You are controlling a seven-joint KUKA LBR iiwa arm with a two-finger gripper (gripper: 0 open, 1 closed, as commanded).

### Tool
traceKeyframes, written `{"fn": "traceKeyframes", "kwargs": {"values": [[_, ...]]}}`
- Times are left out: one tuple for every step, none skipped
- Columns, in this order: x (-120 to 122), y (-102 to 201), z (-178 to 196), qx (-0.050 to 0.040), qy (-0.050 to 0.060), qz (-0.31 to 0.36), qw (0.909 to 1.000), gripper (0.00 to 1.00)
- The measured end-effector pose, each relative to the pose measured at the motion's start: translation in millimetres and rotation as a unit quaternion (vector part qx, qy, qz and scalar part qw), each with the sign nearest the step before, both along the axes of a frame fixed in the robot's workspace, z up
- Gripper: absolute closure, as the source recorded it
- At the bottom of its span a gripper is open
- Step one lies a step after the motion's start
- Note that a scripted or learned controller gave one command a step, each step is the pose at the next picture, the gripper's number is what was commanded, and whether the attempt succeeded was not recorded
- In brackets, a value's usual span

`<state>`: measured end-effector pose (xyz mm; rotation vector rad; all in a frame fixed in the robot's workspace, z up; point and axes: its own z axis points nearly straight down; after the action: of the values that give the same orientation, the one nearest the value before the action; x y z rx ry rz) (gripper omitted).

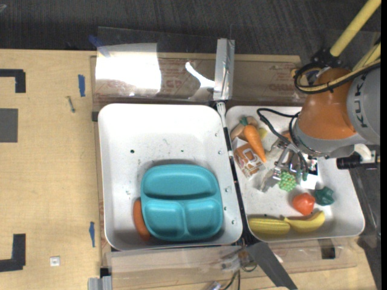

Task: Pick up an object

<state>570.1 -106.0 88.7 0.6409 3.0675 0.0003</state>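
Two bins flank the divider; right of it, the pincer (279, 175) hangs over clutter, its grip state unreadable, the carrot (254, 139) just beside.

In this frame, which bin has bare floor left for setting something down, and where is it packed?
The left bin has bare floor across its far half, between its far wall and the teal divided tray. The right bin is crowded: carrot, green object, tomato and bananas lie around the gripper. Its only bare patch is the near right corner.
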Motion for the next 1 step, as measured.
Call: {"fn": "traceKeyframes", "kwargs": {"values": [[49.8, 1.7, -1.4, -0.0021, 0.014, 0.047, 0.9988, 0.0]]}}
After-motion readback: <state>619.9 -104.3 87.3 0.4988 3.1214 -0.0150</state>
